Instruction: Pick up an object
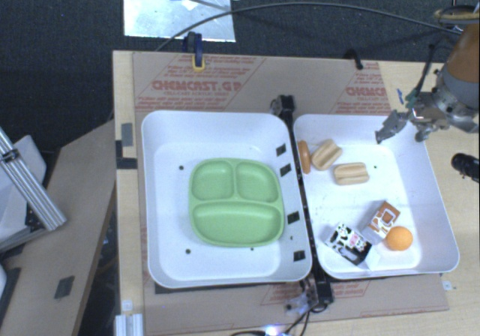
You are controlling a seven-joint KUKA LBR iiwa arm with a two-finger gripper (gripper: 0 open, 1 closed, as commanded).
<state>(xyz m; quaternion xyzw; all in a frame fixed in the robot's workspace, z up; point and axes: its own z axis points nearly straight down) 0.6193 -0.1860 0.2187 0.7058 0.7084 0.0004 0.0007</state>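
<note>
While the hand (405, 124) hovers spread, left bin (161, 177) holds a green plate (236, 202); right bin (435, 199), an orange (399, 238).

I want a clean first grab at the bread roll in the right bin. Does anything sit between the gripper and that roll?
Nothing visible does. The gripper hangs above the right bin's far corner, and bare bin floor lies between it and the bread roll.

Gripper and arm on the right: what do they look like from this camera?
The gripper is small, grey metal, with dark finger tips. It hangs from a rounded grey wrist. Above that sits an orange band, blurred at the frame's edge. A thin dark cable arcs across the bench towards it.
</note>
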